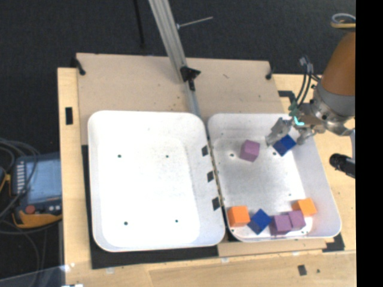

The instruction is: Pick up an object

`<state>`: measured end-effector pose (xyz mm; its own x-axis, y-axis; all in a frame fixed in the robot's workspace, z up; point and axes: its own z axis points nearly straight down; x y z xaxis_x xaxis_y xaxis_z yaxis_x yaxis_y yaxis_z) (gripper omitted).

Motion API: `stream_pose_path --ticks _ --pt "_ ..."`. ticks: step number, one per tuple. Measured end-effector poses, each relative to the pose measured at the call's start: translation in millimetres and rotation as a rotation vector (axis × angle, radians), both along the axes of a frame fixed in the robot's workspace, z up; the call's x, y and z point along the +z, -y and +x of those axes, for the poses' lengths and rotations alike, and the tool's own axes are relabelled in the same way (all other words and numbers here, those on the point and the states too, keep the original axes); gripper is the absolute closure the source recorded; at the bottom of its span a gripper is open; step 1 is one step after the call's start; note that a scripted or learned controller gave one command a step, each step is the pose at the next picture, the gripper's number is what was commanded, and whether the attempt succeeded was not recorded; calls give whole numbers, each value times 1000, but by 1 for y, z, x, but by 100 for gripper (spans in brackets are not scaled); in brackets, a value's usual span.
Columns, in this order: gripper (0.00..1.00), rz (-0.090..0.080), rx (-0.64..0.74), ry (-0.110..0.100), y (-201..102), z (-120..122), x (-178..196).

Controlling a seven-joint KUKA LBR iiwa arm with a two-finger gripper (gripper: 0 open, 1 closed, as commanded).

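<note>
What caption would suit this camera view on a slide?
Gripper at a blue cube in the right bin, a purple cube beside it.

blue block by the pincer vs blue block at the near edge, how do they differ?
The upper blue block sits right at the pincer, seemingly between its fingers; the lower blue block lies far from the pincer. The upper one stands apart from other blocks; the lower one is wedged between an orange block and a purple block. Both are blue cubes of similar size, each turned diagonally.
</note>
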<state>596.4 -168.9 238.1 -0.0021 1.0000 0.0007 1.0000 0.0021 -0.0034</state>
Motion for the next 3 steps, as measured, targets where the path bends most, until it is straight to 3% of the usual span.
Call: stream_pose_path --ticks 1,3 --pt "0 -1 1 4 0 1 2" --pt "0 -1 -3 -1 -4 -2 -107"
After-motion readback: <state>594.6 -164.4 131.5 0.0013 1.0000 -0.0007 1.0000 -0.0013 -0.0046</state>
